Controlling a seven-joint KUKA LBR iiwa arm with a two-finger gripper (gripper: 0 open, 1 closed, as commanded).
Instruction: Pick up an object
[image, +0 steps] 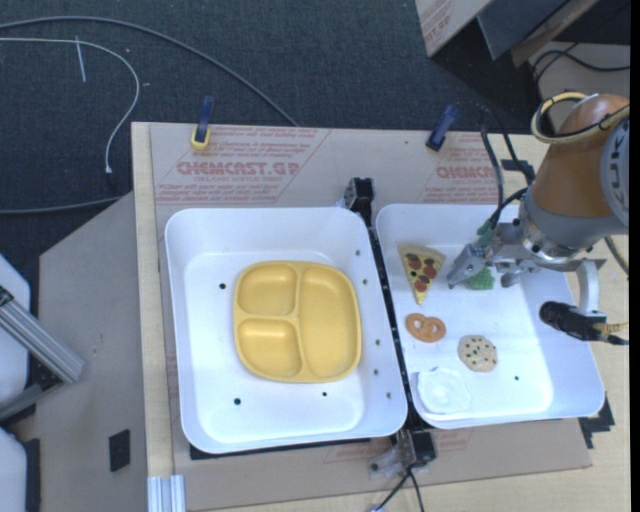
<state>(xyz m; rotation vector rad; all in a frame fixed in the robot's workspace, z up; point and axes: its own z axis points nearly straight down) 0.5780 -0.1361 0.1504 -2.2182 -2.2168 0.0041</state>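
- Left white shallow bin (200, 240): yellow three-compartment plastic tray (298, 320) fills the middle; bare floor runs along the rim on every side.
- Right white shallow bin (570, 385): pizza-slice toy (421, 271), pretzel toy (426, 327), chocolate-chip cookie toy (478, 352) and white round lid (442, 390) crowd its left half.
- Grey arm with orange band (575, 175) overhangs the right bin's upper right; floor below it is bare.

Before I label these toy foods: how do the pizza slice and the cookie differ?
The pizza slice is a yellow triangle with red toppings; the cookie is round, tan, dark-speckled. The pizza slice lies nearer the bin's far end, the cookie nearer its near end. Both lie flat in the right bin.
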